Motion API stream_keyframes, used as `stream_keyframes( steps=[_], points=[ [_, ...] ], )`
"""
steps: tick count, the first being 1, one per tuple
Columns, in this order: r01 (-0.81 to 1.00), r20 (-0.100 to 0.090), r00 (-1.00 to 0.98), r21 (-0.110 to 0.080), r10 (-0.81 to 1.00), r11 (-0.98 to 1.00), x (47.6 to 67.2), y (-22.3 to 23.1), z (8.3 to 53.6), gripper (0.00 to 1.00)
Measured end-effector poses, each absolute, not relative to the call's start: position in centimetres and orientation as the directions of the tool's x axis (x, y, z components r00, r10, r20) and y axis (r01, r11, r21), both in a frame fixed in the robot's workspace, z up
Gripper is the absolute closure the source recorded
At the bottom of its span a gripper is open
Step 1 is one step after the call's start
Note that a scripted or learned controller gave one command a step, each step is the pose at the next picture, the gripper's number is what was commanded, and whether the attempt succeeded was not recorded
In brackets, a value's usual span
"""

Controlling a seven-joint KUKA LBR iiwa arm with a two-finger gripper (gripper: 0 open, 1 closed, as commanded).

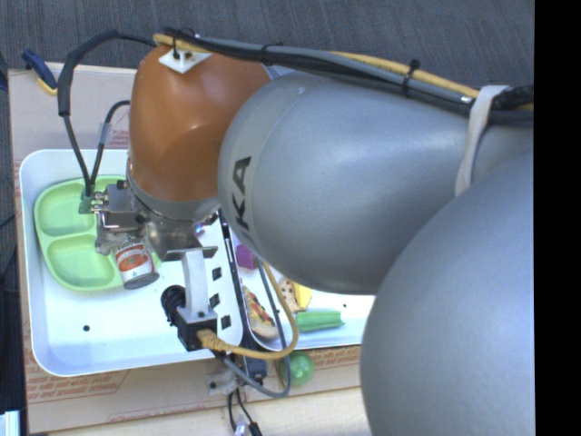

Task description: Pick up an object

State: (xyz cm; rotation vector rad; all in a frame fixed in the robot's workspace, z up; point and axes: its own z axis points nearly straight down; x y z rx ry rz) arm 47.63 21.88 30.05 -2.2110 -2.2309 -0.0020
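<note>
The nearest candidate for the pick is a small can (pixel 134 264) with a red-and-white label and a pale metal end, lying tilted on its side in the left white bin (pixel 54 334), its upper end resting against the lower edge of a light green divided dish (pixel 64 234). Judged from its look, the can is rigid, light to moderate in weight, and smooth enough to slip or roll; a sound hold would be across the cylindrical wall at mid-length, square to its axis, rather than on the rimmed ends. The pincer (pixel 123 230) sits directly above and just touching the can's upper end, but the wrist hardware hides its working parts, so whether it is spread, pressed together or pinching the can cannot be told from this view; no hold is confirmed. The dish beneath is thin and probably light, so a misaligned descent could shift it along with the can. Further right in the same region lie a purple item (pixel 245 257), a patterned oval piece (pixel 260 316), a yellow piece (pixel 300 293) and a green pepper-like toy (pixel 318 320), all partly covered by the arm (pixel 363 198) and its cables (pixel 263 357). A small green ball-like object (pixel 300 367) rests at the bin's near rim on the counter (pixel 136 398).
</note>
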Motion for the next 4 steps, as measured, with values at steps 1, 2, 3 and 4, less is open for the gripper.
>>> stream_keyframes(
  steps=[1,2,3,4],
  points=[
    [1.000,-0.002,-0.007,-0.006,1.000,0.007,48.7,21.7,21.6,1.00],
    [1.000,-0.002,-0.013,-0.007,1.000,0.013,48.8,21.8,22.6,1.00],
    [1.000,-0.002,-0.019,-0.008,1.000,0.019,48.8,21.9,23.7,1.00],
    [1.000,0.000,-0.008,0.000,1.000,0.008,57.3,21.7,29.2,1.00]
  ],
)
